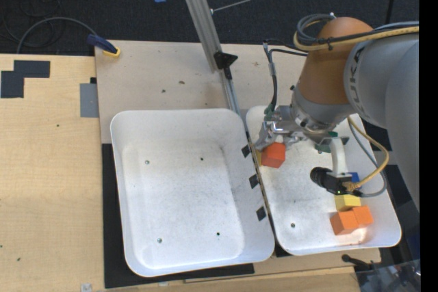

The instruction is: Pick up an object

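Orange block (pixel 351 220), yellow block (pixel 350 201): right bin (pixel 301 243), near corner. Gripper (pixel 276 146): fingers clamp red block (pixel 273 155). I lift straight, slowly, clear of the bin divider.

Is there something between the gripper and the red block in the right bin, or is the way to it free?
Nothing visible stands in the way. The gripper is directly over the red block, which sits near the right bin's left wall. The orange block and yellow block lie apart, toward the bin's near right corner.
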`<state>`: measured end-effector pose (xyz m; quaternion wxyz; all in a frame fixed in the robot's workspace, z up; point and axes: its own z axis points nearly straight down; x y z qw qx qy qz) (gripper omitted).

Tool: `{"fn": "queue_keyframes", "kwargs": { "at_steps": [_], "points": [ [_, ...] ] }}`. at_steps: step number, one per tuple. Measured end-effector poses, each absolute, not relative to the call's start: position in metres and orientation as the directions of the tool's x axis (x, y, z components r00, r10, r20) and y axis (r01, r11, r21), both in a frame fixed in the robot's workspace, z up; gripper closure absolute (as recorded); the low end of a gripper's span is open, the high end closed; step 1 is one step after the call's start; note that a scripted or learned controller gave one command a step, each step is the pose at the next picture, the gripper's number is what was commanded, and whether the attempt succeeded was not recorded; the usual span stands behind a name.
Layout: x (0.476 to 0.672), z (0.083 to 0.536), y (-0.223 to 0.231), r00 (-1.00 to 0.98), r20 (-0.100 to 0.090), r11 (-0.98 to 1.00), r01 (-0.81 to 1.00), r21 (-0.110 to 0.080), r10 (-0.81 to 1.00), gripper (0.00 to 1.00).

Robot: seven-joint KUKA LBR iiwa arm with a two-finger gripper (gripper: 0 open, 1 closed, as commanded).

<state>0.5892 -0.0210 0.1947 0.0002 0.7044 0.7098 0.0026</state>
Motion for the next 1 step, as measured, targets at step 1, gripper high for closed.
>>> {"fn": "queue_keyframes", "kwargs": {
  "at_steps": [1],
  "points": [
    [0.5694, 0.1893, 0.0286, -0.005, 0.002, 0.005, 1.000, -0.007, 1.000, 1.00]
  ]
}}
